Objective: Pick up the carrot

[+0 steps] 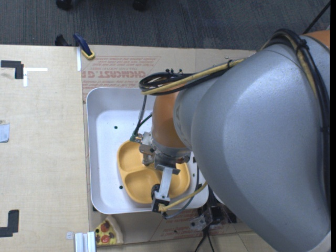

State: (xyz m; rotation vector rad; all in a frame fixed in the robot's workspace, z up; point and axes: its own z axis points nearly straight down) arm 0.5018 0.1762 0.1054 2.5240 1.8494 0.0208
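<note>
gripper (pixel 156 164): low over yellow divided dish (pixel 128 164) in white bin (pixel 102 135); opening cannot be told. carrot: hidden, judged directly beneath gripper; bearing and long axis cannot be told.

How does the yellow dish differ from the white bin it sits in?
The yellow dish is rounded and split into compartments; the white bin is squarish and undivided where visible. The dish is smaller, lying inside the bin. Both are shallow and partly covered by the arm.

Divided plate (pixel 131 164) in bin (pixel 105 125), btm-right, arm (pixel 252 140) over plate's rt side, pizza toy (pixel 106 234) just below bin
</note>
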